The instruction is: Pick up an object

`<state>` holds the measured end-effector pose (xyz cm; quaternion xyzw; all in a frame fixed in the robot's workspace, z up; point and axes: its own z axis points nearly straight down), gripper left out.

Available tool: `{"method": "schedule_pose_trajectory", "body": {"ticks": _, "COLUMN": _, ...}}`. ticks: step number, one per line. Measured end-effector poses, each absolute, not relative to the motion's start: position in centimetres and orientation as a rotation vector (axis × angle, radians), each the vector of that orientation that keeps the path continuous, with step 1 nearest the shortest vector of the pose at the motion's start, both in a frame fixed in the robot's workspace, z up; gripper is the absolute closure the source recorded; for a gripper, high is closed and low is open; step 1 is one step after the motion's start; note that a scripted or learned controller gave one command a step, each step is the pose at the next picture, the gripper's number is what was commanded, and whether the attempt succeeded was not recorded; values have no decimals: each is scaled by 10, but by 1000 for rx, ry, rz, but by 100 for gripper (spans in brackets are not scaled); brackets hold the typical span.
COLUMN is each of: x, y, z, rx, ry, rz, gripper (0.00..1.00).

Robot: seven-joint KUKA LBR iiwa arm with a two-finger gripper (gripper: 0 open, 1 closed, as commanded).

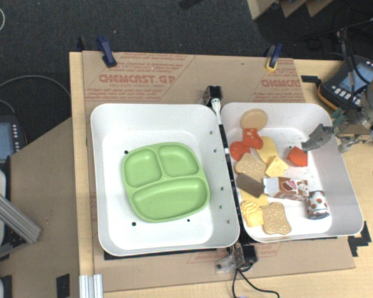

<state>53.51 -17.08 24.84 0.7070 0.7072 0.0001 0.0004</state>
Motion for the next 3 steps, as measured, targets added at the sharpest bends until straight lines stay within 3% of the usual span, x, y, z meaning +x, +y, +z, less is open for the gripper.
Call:
{"method": "schedule_pose_trajectory", "body": {"ticks": 1, "x": 579, "y": -187, "z": 82, "rx": 2218, "ry": 2220, "rz": 5, "gripper": 0}}
{"method": "schedule_pose_trajectory", "body": {"ticks": 2, "x": 577, "y": -187, "z": 96, "rx": 2219, "ry": 2217, "rz": 3, "gripper": 100}}
{"method": "schedule_pose_trajectory", "body": {"ticks": 3, "x": 577, "y": -187, "z": 95, "rx": 2220, "ry": 2217, "rz": 2, "gripper": 0}}
